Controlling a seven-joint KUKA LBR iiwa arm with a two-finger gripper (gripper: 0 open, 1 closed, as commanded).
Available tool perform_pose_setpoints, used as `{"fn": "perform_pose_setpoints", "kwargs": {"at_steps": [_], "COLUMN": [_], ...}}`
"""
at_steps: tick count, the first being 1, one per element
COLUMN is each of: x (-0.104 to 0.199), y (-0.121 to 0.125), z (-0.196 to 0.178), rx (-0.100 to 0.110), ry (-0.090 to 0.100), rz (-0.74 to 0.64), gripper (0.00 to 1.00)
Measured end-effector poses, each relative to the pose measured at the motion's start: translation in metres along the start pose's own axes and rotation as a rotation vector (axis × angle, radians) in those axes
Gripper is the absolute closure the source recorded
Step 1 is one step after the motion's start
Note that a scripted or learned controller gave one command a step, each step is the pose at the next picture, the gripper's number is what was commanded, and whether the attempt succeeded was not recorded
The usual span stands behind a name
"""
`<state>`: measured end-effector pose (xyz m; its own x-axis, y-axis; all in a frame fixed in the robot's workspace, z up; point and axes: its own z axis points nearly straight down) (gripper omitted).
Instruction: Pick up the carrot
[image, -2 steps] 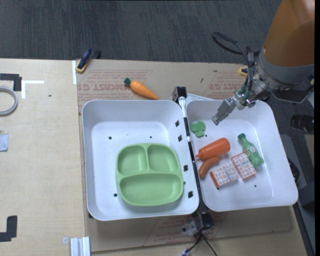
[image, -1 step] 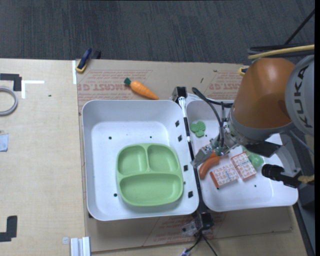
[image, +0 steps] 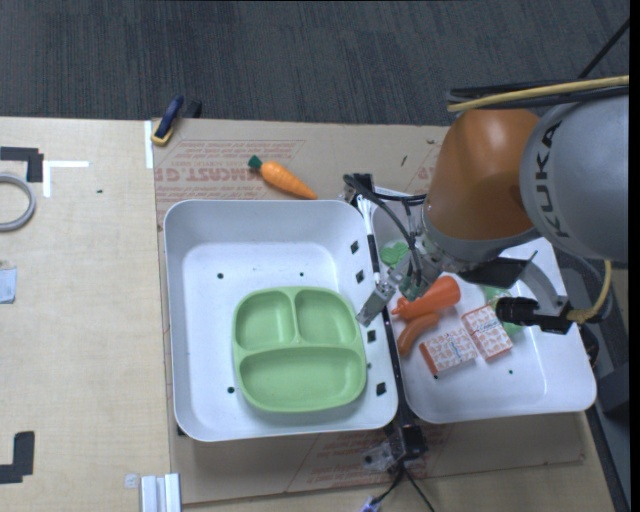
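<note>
Gripper low over right bin, near its left wall, beside orange items. Carrot on cardboard behind left bin. Green divided plate in left bin.

1. My arm is showing glossy grey and orange shell.
2. Bins are looking like smooth white plastic.
3. Green plate is reading matt plastic.
4. Carrot is looking smooth, slightly shiny.

I work at a lab test bench: two white bins on taped cardboard, loose cables, toy food, dark carpet behind.
</note>
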<state>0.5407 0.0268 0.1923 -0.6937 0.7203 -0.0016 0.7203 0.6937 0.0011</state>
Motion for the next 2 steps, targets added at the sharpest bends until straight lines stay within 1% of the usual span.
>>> {"fn": "perform_pose_setpoints", "kwargs": {"at_steps": [1,2], "x": [0.066,0.054], "y": [-0.023,-0.035], "z": [-0.012,0.000], "rx": [0.001,0.000], "ry": [0.002,0.002], "rz": [-0.264,-0.620], "gripper": [0.00,0.00]}}
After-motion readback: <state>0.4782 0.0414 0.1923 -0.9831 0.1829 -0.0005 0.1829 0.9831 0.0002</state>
